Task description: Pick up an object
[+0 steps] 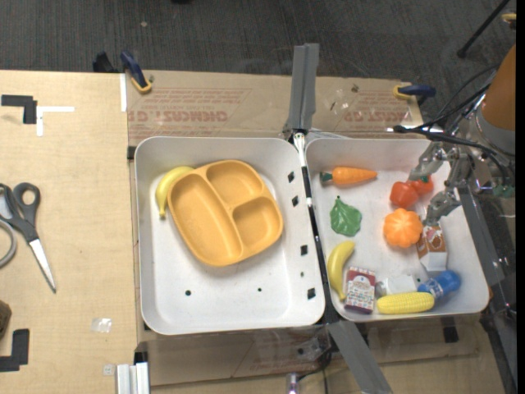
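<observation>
Two shallow white bins are seen side by side on the bench. In the left bin [164, 302] a yellow-orange divided plate [225, 212] is laid, with three compartments facing up, and a yellow banana [170, 185] is tucked against its upper left rim, touching it.

The right bin [476, 302] is crowded. A toy carrot [351, 176] is placed near the far wall, a green leafy piece [344, 217] below it, and a second banana [339, 265] further toward the near wall. Beside that banana a small printed box [359, 290] is set, and an ear of yellow corn [404, 303] is laid along the near wall, with a blue-capped item [444, 284] just beside its right end. An orange fruit [402, 228] is found in the middle right, with a red tomato-like object [406, 193] just above it and a small carton [432, 246] just to its right.

The gripper [437, 189] is held over the right bin's right part, and its two fingers are seen spread apart; nothing is caught between them. One finger [422, 167] is near the red object, the other near the carton.

Outside the bins, scissors [29, 228] are laid on the wooden bench at the left, and two blue clamps [135, 71] are fixed at the cardboard's far edge.
</observation>
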Action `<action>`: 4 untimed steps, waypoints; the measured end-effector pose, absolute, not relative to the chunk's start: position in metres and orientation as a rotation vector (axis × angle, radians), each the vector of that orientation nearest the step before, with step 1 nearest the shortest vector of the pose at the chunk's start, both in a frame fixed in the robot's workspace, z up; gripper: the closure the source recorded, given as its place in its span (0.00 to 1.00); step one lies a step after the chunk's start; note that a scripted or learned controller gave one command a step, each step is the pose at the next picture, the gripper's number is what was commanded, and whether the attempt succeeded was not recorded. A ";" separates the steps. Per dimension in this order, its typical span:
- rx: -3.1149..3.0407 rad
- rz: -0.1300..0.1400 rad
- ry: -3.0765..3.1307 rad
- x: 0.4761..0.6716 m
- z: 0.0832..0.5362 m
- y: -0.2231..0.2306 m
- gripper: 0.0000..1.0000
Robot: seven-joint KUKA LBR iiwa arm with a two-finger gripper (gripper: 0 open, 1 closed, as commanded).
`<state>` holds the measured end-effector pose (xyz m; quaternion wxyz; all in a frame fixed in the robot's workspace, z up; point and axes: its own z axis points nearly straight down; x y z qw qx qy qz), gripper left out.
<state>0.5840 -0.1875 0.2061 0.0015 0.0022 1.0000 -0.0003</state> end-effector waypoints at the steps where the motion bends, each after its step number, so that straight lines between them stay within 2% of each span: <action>1: 0.268 -0.001 3.126 0.578 0.093 -0.178 0.00; 2: 0.261 -0.002 3.123 0.580 0.103 -0.177 1.00; 3: 0.387 0.000 3.112 0.593 0.093 -0.136 1.00; 4: 0.388 -0.001 3.113 0.593 0.093 -0.136 0.00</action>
